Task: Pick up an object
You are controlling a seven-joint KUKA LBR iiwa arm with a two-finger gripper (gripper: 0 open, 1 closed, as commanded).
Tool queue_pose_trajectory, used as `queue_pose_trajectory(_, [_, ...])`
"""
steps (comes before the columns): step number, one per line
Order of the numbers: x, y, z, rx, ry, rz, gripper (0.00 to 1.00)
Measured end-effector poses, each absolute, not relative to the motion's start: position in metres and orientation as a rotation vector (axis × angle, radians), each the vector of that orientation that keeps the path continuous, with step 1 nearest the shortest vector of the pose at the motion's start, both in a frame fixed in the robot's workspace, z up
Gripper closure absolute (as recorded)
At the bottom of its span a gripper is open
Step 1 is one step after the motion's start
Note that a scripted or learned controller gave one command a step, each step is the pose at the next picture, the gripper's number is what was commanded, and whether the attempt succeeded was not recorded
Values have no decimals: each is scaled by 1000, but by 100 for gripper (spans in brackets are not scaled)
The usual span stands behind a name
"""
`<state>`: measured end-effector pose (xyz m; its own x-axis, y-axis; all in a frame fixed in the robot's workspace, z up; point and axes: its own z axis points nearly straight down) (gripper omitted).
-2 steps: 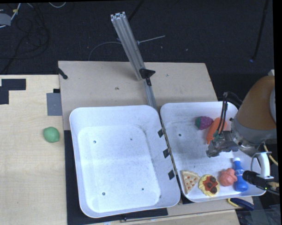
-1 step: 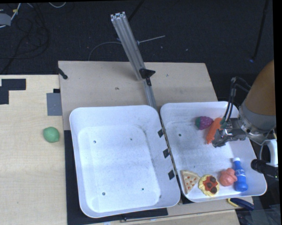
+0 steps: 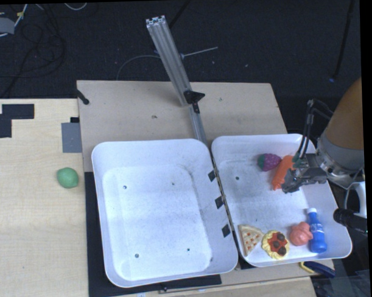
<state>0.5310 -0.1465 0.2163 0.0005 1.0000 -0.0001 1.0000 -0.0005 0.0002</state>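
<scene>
— So, where do we find the gripper [image 3: 291, 185]?

— We see it low over the right bin [image 3: 248, 191], at the end of the grey arm [image 3: 338, 155] that reaches in from the right. Its dark fingers point left, toward the middle of that bin.

— Is it gripping anything?

— We cannot tell. The fingers are a dark cluster, and we cannot make out whether they are spread or closed, nor whether anything sits between them.

— What lies closest to it?

— We note an orange carrot [image 3: 280, 171], tilted, just beside the fingertips on their left and upper side, seemingly touching them. A purple bunch of grapes [image 3: 269, 161] rests against the carrot's far end, a little further from the tool.

— And nearer the front wall?

— Below the gripper we count four things in a row along that bin's front edge: a pizza slice [image 3: 250, 238], a round yellow and red toy [image 3: 275, 244], a pink lump [image 3: 300, 233], and a blue bottle with a white cap [image 3: 315, 231], which sits almost straight below the wrist.

— Anything beyond?

— Well away to the tool's left we see the left bin [image 3: 113, 159], and past it a green ball [image 3: 67, 177] on the wooden bench top [image 3: 30, 211].
</scene>
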Motion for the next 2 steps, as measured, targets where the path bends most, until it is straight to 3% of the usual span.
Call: queue_pose_trajectory(2, [532, -54, 215, 2219, 2226, 0, 100])
